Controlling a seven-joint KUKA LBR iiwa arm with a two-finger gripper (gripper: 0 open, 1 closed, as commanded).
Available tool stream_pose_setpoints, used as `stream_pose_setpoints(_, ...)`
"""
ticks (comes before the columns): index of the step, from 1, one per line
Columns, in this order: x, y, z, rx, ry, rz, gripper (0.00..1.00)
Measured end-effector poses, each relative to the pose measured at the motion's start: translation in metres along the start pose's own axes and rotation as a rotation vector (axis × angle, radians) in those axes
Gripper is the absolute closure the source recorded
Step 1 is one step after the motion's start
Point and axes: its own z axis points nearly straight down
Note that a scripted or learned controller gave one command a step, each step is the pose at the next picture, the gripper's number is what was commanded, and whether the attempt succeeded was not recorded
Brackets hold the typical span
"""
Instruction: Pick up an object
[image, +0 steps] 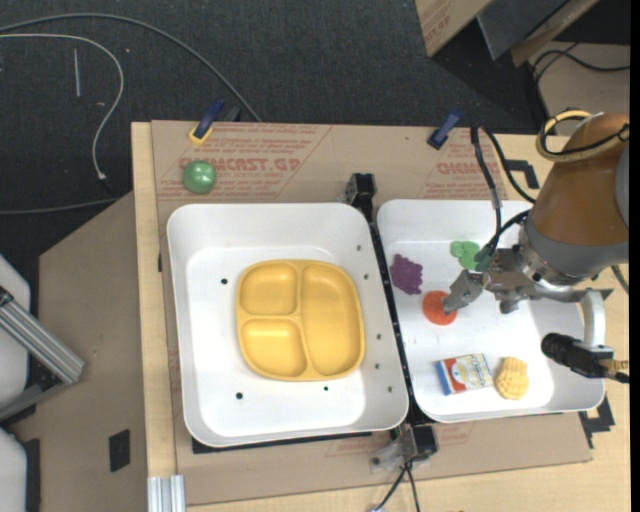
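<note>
Cardboard bench (300, 160) printed "CAST"; hand (462, 296) touches orange object (438, 309).

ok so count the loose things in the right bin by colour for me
Purple: 1, the purple piece
Green: 1, the green piece
Orange-red: 1, the orange-red piece
Yellow: 1, the yellow piece
Red, white and blue: 1, the small box
Total: 5

The two white bins (190, 300) look like smooth moulded plastic with a soft sheen; the yellow divided plate (300, 318) in the left bin is glossy plastic; the bench top (290, 155) is matt brown cardboard with printed lettering; the floor (300, 60) is dark, rough carpet; the green ball (200, 177) at the bench's far left corner looks smooth; the arm (585, 200) has a satin orange-and-grey shell.
</note>
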Motion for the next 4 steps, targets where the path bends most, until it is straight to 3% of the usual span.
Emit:
stream_pose_setpoints(1,0.0,0.003,-0.007,-0.014,-0.001,-0.003,0.0)
stream_pose_setpoints(3,0.001,0.009,0.081,-0.012,-0.001,-0.002,0.0)
stream_pose_setpoints(4,0.002,0.009,0.103,-0.011,-0.001,-0.003,0.0)
